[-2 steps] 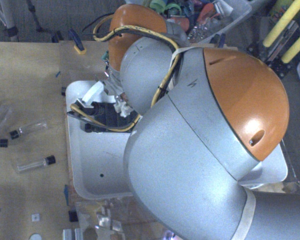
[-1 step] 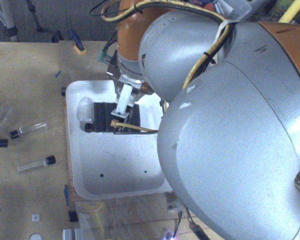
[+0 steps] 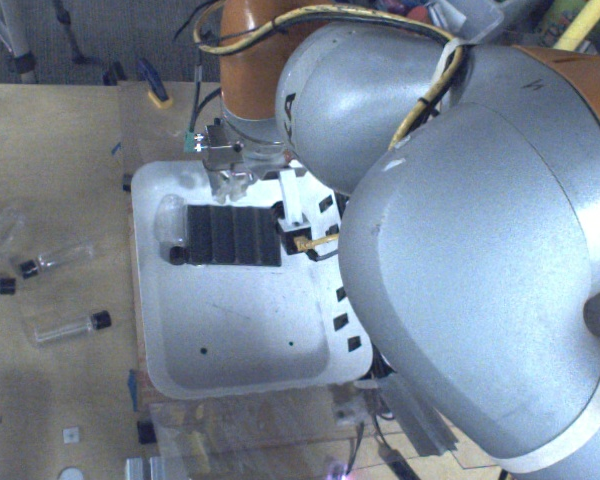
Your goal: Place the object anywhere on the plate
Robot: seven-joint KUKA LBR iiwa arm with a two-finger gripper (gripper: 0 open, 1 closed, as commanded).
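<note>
A white bin (image 3: 235, 353) is seen from above at a slant, with a large grey arm (image 3: 460, 238) reaching in from the right and covering much of the bench. At the far end of the bin, the gripper (image 3: 230, 183) is poised over a black ribbed block (image 3: 234, 235) that lies flat on the bin floor. A clear plastic bottle (image 3: 170, 223) with a dark cap lies just beside the block's left edge. Whether the gripper is open or closed cannot be told. Which of these is the task's object, and where the plate is, cannot be told. The block is judged to be stiff and fairly light, best taken across its narrow width. The bottle is judged light, smooth and liable to roll or slip. More small clear bottles (image 3: 70, 325) are scattered on the wooden bench (image 3: 50, 148) to the left.
</note>
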